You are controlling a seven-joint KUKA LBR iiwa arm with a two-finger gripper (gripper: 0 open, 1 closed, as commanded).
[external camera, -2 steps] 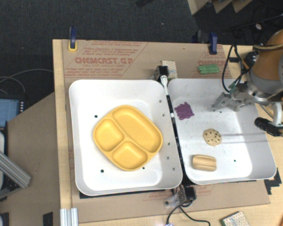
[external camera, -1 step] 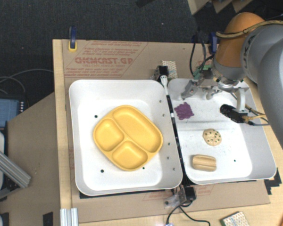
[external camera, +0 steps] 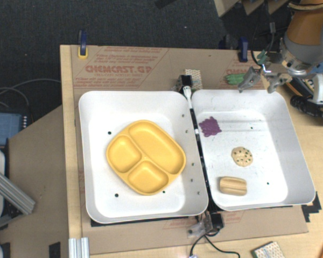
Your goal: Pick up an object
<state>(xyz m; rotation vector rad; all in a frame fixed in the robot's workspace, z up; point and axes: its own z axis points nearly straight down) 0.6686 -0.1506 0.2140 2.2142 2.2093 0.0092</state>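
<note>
Red print reading "CHEMCAST GP" stands on the brown protective sheet [external camera: 124, 63] that covers the tabletop, in large letters along its far strip, well to the left of the jaws and beyond the left white bin [external camera: 91, 144]. Above that word runs a line of much smaller red print on the same sheet, too fine to read. A second piece of the same red lettering begins on the sheet just left of the jaws, near the far edge of the right white bin [external camera: 290, 122], but it is cut off and cannot be read.
</note>
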